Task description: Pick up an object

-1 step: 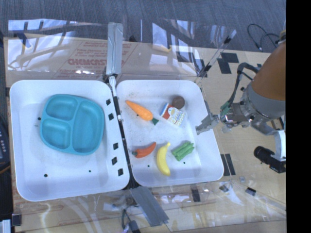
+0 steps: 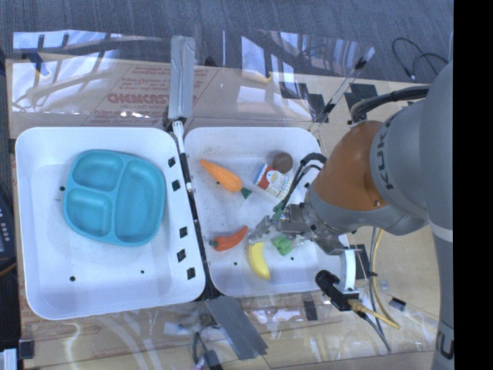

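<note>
While I hang low over the right bin, my gripper sits just above a small green piece, with the banana just beside it to the left and the red chili further left. To do this well I judge I should settle on the green piece alone, come straight down, and keep clear of the banana. My fingers are lost in wrist clutter; I cannot tell whether they are apart, or touching anything.
</note>
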Controlling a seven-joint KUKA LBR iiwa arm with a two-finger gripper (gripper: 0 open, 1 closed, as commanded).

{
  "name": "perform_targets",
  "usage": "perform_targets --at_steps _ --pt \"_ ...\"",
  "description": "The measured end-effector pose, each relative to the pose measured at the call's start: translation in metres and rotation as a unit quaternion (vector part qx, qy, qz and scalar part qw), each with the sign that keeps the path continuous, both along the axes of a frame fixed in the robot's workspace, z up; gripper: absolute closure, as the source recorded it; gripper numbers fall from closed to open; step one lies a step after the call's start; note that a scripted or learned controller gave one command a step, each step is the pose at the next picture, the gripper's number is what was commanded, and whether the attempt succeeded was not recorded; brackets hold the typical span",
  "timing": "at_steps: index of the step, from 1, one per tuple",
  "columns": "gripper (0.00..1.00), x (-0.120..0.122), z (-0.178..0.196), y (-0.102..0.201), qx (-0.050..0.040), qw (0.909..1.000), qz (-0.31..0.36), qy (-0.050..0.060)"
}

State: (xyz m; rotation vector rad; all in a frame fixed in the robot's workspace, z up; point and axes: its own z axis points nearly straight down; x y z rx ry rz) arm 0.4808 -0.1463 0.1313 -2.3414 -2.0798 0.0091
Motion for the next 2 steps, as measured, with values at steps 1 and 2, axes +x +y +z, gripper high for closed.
perform_targets --at_steps 1,2 --pt "0.0 -0.0041 -0.041 0.0415 -0.0001 0.9963 0.085 -0.003" --pt "1.0 -0.0033 -0.0331 0.0408 -0.0002 0.9962 0.087 -0.002"
